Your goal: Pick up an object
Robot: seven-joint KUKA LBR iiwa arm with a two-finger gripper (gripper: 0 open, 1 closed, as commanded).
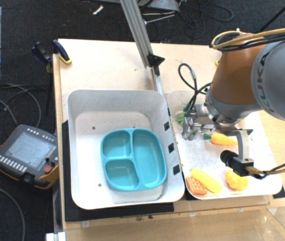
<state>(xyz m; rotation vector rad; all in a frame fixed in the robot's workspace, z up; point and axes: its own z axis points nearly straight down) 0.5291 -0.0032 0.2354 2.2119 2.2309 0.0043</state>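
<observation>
My gripper (pixel 192 129) is low in the right bin (pixel 263 185), near its left wall, under the big grey and orange wrist. A small green piece (pixel 182 117) lies just to its upper left, partly hidden by it. An orange toy (pixel 223 139) lies just to its right. Nearer the front of that bin lie a long yellow piece (pixel 206 180), an orange waffle-like piece (pixel 195 186) touching it, and a yellow lumpy toy (pixel 237 181). I cannot make out anything held in the gripper.
The left bin (pixel 82 134) holds a teal divided plate (pixel 132 158). A slanted metal pole (pixel 137 26) runs to the wall between the bins. Black cables loop above the gripper. The arm covers the right bin's far part.
</observation>
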